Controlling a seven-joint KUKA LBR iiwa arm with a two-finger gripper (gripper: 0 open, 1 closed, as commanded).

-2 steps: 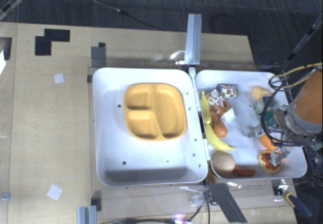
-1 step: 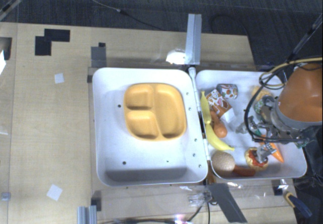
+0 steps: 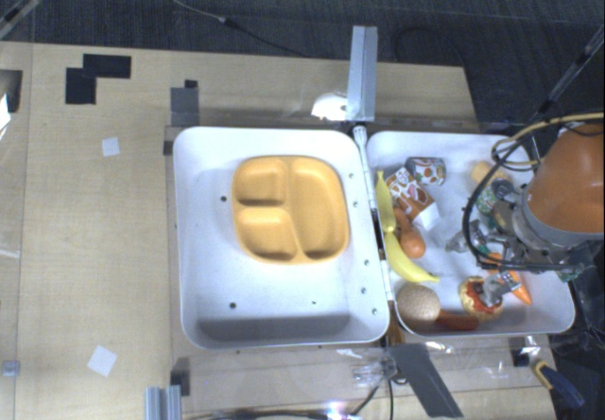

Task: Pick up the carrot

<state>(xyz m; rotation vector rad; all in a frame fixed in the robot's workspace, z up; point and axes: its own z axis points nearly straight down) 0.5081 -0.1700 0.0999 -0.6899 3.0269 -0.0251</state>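
The carrot [image 3: 521,293] is a small orange piece lying near the front right corner of the right bin [image 3: 553,322]. The arm comes in from the right, its orange band [image 3: 570,184] above the wrist. My gripper [image 3: 498,288] is low in that bin, right beside the carrot's left end and over a red and yellow fruit [image 3: 474,296]. The wrist and cables hide part of the carrot, and I cannot make out whether it is touched.
Also in the right bin are a banana [image 3: 401,246], a printed snack packet [image 3: 417,182], a brown-orange sausage-like item [image 3: 409,238], a brown round item [image 3: 417,302] and a red item [image 3: 458,321]. The left bin [image 3: 203,248] bears a yellow divided plate [image 3: 288,208].
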